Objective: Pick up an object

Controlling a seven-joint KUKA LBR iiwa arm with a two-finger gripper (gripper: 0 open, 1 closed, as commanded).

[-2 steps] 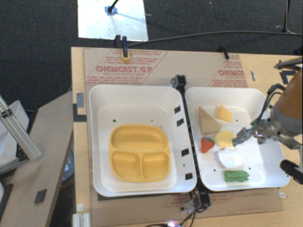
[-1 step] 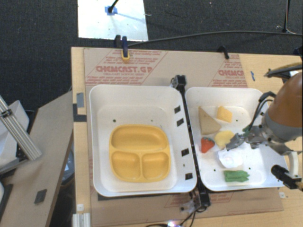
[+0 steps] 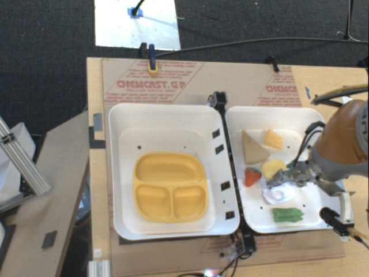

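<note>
1. Objects for picking were seen in the right bin [image 3: 253, 224], all close to the gripper [image 3: 277, 180].
2. Just below the gripper a white round piece [image 3: 277, 195] was placed; a yellow piece [image 3: 273, 167] was just above it, a red piece [image 3: 252, 176] to its left.
3. Whether the gripper was open or closed could not be told.
4. A yellow divided tray [image 3: 170, 186] was lying in the left bin [image 3: 124, 154], well apart.

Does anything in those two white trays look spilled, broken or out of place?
Nothing stands out. The yellow divided plate lies flat in the left bin. The small toy foods lie scattered loose but intact in the right bin, where the gripper is.
</note>
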